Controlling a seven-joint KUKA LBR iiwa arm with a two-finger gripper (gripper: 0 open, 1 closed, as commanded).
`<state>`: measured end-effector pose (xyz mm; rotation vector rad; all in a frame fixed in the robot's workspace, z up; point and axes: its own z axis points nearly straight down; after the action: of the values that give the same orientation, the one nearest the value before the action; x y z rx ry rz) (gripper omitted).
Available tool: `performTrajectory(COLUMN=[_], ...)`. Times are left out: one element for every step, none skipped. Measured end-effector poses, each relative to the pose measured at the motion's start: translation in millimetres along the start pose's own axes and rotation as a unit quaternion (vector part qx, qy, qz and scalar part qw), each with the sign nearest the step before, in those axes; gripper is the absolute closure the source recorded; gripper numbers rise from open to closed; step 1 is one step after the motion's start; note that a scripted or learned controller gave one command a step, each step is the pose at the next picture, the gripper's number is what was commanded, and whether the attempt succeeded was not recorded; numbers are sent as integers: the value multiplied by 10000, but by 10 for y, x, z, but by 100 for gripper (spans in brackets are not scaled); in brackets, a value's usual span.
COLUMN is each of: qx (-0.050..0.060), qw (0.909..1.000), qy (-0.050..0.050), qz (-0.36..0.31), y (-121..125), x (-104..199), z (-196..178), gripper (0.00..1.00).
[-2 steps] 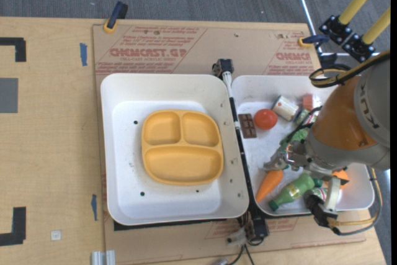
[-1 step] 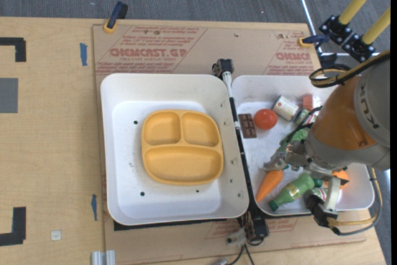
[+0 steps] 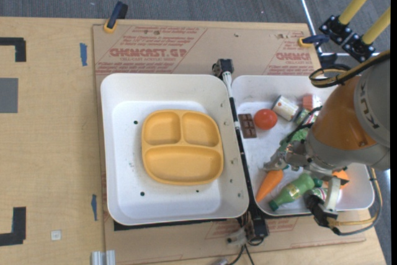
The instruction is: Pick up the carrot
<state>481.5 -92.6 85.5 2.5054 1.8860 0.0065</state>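
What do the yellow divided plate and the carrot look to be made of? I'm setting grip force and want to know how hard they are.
The yellow divided plate looks like moulded plastic: uniform colour, rounded compartment ridges, soft satin sheen. The carrot looks like a toy, probably plastic or rubber: flat, even orange, smooth surface. How hard it is can't be judged from the view.

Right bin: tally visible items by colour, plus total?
Orange: 1, the carrot
Red: 1, the tomato
Brown: 1, the chocolate bar
Green: 1, the green bottle
White: 1, the white can
Total: 5 clearly countable; the arm hides further pieces.
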Motion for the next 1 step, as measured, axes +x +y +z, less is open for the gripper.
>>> performTrajectory(qx=[0], qw=[10000], qy=[0], qz=[0], y=[0], x=[0], z=[0], gripper=[0])
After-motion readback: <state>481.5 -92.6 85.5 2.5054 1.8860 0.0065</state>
